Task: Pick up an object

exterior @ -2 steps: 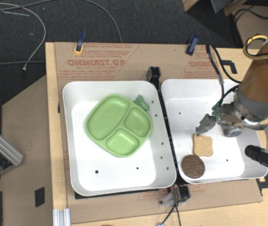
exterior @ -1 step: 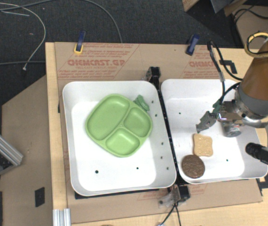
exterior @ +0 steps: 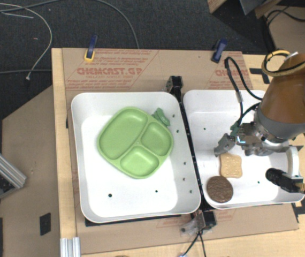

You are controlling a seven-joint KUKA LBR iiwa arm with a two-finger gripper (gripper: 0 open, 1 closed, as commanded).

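Note:
In the right bin [exterior: 206, 111] a tan, square-ish piece like a slice of toast [exterior: 231, 166] lies near the front. A round brown disc [exterior: 219, 189] sits just in front of it, at the bin's front left corner. My gripper [exterior: 234, 143] hangs over the right bin, directly behind the tan piece and close above its far edge. Nothing shows in its grasp. The grey arm with its orange band [exterior: 286, 98] comes in from the right.
The left bin [exterior: 88, 186] holds a light green divided plate [exterior: 135, 142], with a small dark green object [exterior: 161, 116] at the plate's far right edge. A black clip [exterior: 174, 83] sits at the back where the bins meet. Cardboard surrounds both bins.

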